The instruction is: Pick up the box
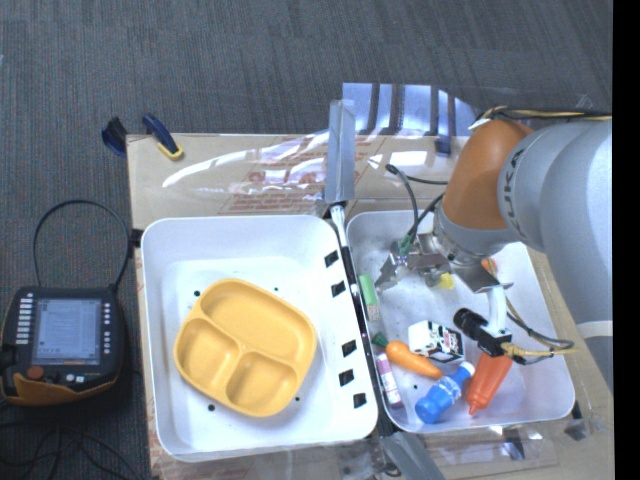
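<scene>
End effector (415, 266) of the grey arm (565, 203) hung low over the back half of the right bin (548, 368), seen from the fixed camera above the tabletop (150, 183). Whether it was released or clenched could not be told from this angle, and nothing could be seen in its grip. The box (437, 340) — small, white, with dark and red printing — lay on the bin floor nearer the camera, apart from the tool and not yet lifted.

The job looked to be in its approach stage, with the pick itself not yet made. A next move would probably call for shifting the tool toward the front of the bin, over the box, and then coming down on it cleanly. That would likely be tight: an orange carrot (412, 360) lay just beside the box, with a blue bottle (440, 396) and an orange-red bottle (485, 383) close by.

A green marker (368, 293) lay along the bin's left wall. The left bin (170, 258) held a yellow divided plate (245, 346). Both bins were shallow, white and smooth. The pale tabletop carried a blue clamp (150, 136) at its far left corner, and a teach pendant (62, 343) sat on the grey carpet (200, 48) — cable looped behind it.
</scene>
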`<state>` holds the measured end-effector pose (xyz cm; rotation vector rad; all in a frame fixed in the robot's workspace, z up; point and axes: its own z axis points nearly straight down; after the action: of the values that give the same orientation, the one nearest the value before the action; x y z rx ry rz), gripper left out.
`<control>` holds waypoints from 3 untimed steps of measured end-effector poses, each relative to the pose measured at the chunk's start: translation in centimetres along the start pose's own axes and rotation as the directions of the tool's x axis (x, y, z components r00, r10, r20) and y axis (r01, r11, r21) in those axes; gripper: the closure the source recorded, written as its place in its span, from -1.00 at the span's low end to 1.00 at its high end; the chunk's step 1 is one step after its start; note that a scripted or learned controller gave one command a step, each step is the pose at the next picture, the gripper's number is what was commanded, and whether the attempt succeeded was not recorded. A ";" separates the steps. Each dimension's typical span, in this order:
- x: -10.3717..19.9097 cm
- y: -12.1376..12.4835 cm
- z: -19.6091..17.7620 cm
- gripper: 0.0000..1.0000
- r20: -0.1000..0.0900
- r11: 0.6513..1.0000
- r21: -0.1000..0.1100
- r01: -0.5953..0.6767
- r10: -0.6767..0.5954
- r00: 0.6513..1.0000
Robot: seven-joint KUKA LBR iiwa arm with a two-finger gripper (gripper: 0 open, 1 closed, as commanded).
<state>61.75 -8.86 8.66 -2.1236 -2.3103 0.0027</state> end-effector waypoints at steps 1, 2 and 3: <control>3.5 0.8 -10.0 -1.00 0.002 0.997 -0.003 0.077 -0.077 0.997; -3.7 0.3 -2.5 -1.00 0.000 0.994 0.000 0.110 -0.110 0.994; -0.1 2.6 -5.6 -1.00 0.001 1.000 -0.002 -0.012 0.013 1.000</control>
<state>64.42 -8.77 14.29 -2.1396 -2.2987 0.0011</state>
